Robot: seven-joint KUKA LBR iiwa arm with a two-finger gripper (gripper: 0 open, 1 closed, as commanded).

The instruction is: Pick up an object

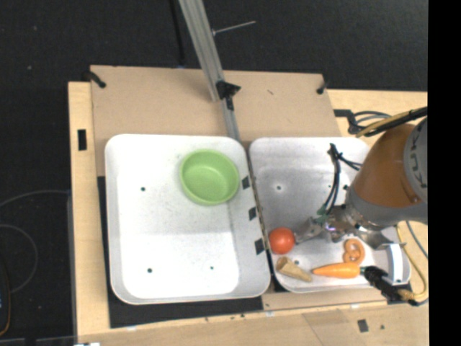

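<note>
Well left of the jaws we spot a green bowl (209, 177) in the left bin (144, 222). Just left of them — a red ball (282, 240). The gripper (320, 227) — apart or together, we cannot tell. Just right of it, an orange ring (353, 251).

**Arm Hid Part of the Right Bin**

The grey arm with its orange band (389, 175) covered the right-hand part of the shallow white right bin (288, 164) and was cut off on the right. The small orange ring-shaped piece (354, 251) sat by the blurred gripper (328, 225); touching or apart could not be told. The pale tan wedge-like scrap (293, 269) was too small to identify. 1 grey metal pole (200, 34) was cut off at the top edge.
</note>
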